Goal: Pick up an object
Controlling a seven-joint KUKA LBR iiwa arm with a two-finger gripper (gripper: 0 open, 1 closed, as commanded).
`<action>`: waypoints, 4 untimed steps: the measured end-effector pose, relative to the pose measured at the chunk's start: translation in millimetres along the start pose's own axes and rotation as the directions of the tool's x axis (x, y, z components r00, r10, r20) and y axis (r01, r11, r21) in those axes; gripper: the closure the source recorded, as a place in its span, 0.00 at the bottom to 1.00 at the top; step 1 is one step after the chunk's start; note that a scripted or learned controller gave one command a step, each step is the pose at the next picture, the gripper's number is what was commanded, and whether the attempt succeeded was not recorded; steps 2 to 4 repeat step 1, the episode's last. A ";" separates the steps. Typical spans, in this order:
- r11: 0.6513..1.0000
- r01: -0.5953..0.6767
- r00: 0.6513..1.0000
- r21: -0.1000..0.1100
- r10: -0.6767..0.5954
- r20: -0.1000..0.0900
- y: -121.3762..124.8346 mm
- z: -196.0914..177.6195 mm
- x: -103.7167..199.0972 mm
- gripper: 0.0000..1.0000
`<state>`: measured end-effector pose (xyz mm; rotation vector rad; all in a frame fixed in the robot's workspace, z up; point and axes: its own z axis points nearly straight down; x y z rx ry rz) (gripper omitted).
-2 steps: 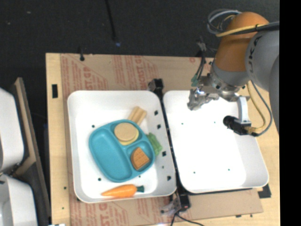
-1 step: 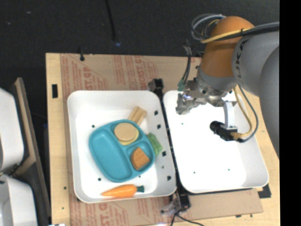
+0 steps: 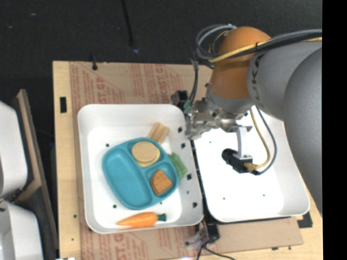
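We see the gripper at the end of the grey arm, below the orange band, hanging over the seam where the two white bins meet, near their far rims. Its metal body hides the fingers from us, so we cannot tell whether it is open or closed, and we see nothing held in it.

Everything we could pick up lies to the left of the gripper and nearer to us, in the left bin. Closest is a tan wooden block, just left of the gripper and slightly below it in the view, resting against the far edge of a blue divided tray. The tray lies at a slant in the middle of that bin. In its upper compartment sits a round tan cookie-like disc; in the compartment below that sits a brown waffle-patterned piece. A green piece lies against the tray's right edge, directly below the gripper in the view and near the bin's right wall. Farthest from the gripper, an orange toy carrot with a green tip lies along the near wall of the left bin.

The right bin spreads out to the right of and below the gripper. A black cable connector dangles from the arm above it, well apart from the gripper. Both bins rest on the counter.
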<state>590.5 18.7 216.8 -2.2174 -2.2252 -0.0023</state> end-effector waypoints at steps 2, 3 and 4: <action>1.000 0.000 1.000 -0.001 0.000 0.000 -15.7 -15.6 42.2 1.00; 1.000 0.000 1.000 -0.001 0.000 0.000 -15.7 -15.6 42.2 1.00; 1.000 0.000 1.000 -0.001 0.000 0.000 -15.7 -15.6 42.2 1.00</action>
